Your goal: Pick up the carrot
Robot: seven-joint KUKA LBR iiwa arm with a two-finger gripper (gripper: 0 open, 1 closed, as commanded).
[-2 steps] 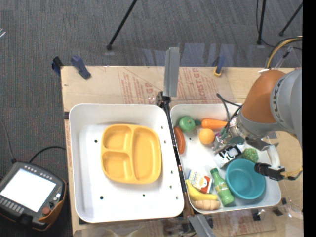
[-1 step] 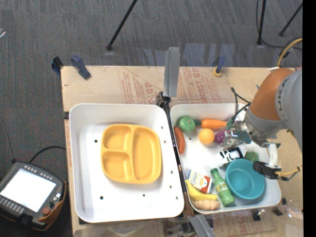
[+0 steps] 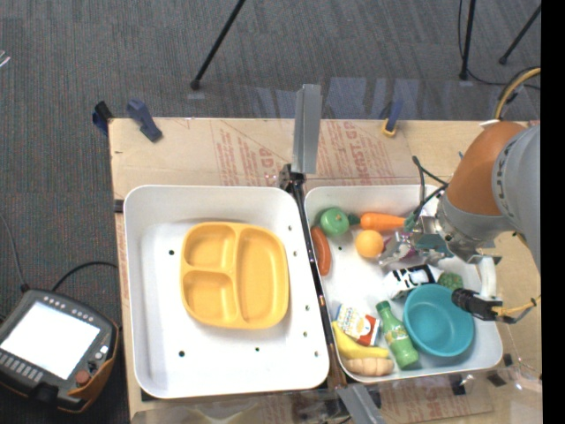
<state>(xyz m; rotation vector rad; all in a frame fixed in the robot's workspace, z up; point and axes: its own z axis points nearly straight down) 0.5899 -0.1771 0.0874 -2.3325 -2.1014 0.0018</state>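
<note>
The carrot (image 3: 381, 222) is orange with a green tip and lies flat near the back wall of the right bin (image 3: 491, 353). It sits between a green apple (image 3: 335, 222) and the arm's wrist. My gripper (image 3: 399, 254) hangs low over the bin floor, just in front of and to the right of the carrot, next to an orange ball (image 3: 369, 243). Nothing can be seen held in it.
The right bin also holds a red sausage (image 3: 320, 250), a teal bowl (image 3: 439, 321), a green bottle (image 3: 398, 333), a banana (image 3: 360, 343) and a small carton (image 3: 356, 322). A yellow divided plate (image 3: 236, 273) lies in the left bin (image 3: 146, 325).
</note>
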